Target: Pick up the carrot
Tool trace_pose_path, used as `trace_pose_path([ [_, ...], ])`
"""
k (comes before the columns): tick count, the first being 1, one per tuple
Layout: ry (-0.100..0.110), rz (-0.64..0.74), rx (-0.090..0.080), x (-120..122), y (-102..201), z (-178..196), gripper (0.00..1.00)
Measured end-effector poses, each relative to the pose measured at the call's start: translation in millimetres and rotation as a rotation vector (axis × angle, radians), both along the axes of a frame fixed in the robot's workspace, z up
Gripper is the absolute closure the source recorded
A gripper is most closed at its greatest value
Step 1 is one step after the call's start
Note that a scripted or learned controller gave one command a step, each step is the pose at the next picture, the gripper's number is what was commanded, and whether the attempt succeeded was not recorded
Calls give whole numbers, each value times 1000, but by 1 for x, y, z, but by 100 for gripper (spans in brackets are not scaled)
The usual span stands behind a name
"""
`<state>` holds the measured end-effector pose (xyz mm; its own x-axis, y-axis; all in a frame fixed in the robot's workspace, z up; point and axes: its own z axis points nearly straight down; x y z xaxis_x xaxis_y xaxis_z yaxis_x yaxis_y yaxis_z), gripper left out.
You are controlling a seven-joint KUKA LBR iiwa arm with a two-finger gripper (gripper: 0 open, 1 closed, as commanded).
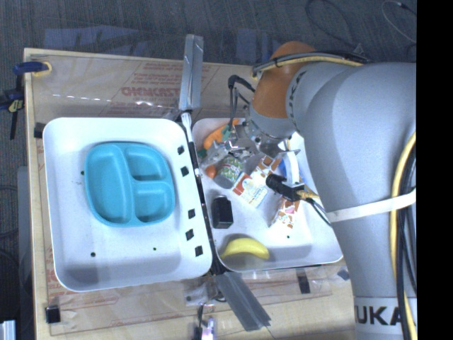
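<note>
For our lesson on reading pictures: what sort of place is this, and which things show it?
Probably a robotics lab test bench: a grey robot arm reaches over two white bins, one holding a blue divided tray, the other toy-like groceries such as a banana.

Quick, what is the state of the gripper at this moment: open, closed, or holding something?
Gripper: cannot be told; it is low in the right bin beside the carrot.
</note>
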<state>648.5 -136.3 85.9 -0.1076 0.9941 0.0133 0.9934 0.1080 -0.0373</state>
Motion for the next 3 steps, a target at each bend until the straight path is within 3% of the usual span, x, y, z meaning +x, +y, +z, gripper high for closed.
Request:
trace_pose_path([
  [1,-18,-4,-6,4,-12,25,0],
  [3,-1,178,-6,-2,1,-1,0],
])
